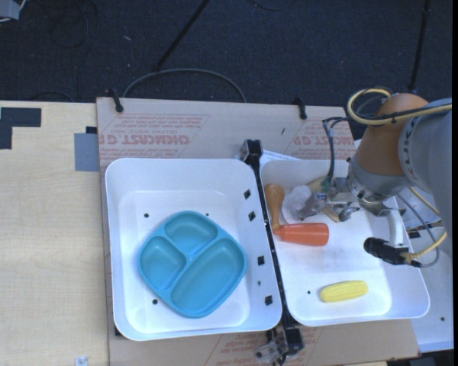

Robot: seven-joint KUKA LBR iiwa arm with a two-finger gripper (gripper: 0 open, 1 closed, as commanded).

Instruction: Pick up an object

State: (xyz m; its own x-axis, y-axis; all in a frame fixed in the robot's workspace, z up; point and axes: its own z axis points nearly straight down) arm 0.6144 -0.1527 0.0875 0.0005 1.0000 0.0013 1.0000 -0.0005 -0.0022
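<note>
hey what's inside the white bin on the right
The right white bin holds a yellow corn cob near the front, an orange carrot-shaped toy and a tan elongated piece by the divider. The gripper covers pale items further back, which can't be identified.

The blue divided plate looks like smooth, slightly glossy plastic, as do both white bins. The tabletop is pale matt wood; the board beneath the bins looks like printed cardboard.

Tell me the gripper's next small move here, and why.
Probably a short descent with a slight shift toward the orange carrot. The gripper sits in the right bin just above the carrot's far side, nothing visibly between its fingers; the yellow corn lies farther off.
</note>
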